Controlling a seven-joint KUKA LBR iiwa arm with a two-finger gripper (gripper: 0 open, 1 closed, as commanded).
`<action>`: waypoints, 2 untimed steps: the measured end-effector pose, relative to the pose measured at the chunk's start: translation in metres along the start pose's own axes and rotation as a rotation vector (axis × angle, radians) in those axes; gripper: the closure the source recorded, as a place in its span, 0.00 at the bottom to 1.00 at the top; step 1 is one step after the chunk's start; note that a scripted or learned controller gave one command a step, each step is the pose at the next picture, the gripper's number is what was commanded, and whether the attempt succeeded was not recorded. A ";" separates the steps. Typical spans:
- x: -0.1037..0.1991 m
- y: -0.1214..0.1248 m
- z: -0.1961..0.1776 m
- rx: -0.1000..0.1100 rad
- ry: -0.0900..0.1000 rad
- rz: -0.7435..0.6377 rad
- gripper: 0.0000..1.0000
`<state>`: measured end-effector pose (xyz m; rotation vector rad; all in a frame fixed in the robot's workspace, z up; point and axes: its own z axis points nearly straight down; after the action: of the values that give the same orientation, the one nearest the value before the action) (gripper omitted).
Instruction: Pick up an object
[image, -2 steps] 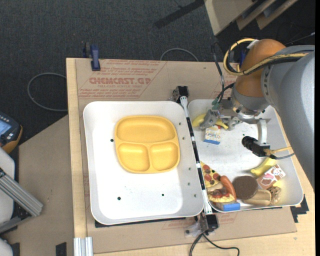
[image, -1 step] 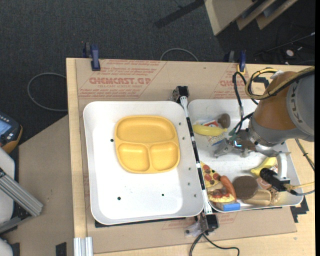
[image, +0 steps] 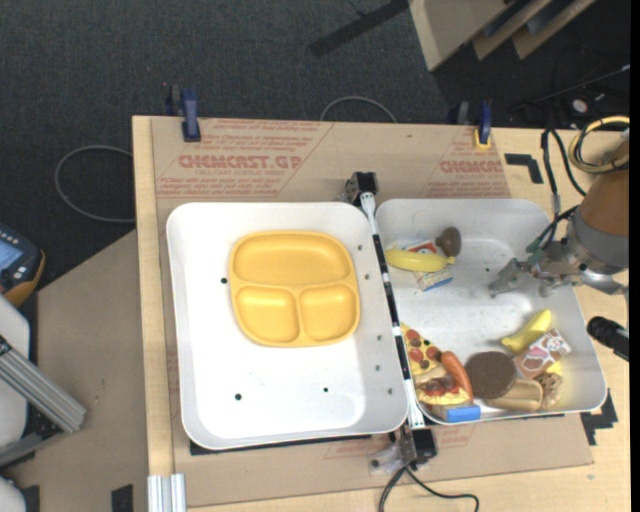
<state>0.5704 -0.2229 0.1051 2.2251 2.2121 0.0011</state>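
Observation:
My gripper (image: 507, 278) hangs over the right part of the right bin (image: 470, 212), pointing left above bare bin floor. Nothing shows in it. A yellow banana (image: 418, 259), a brown round piece (image: 450, 240) and a small white packet (image: 434, 279) lie at the bin's far left. Just nearer than the gripper lie a small yellow banana piece (image: 528, 333) and a pink-and-white item (image: 547, 348). Along the front edge lie a pizza slice (image: 424, 360), an orange carrot (image: 456, 371), a dark brown disc (image: 491, 372), a tan bun (image: 516, 399) and a blue piece (image: 462, 411).
The left bin (image: 200, 330) bears a yellow divided plate (image: 293, 287). A black divider rail (image: 385, 300) runs between the bins. Blue clamps (image: 188, 110) hold the board's far edge. Cables (image: 590, 150) hang at the far right near the arm (image: 605, 225).

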 end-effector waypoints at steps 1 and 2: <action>0.005 -0.053 0.018 0.007 0.009 -0.007 0.00; 0.062 -0.091 0.020 0.004 0.005 -0.009 0.00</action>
<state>0.4801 -0.1600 0.0848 2.2190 2.2267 0.0026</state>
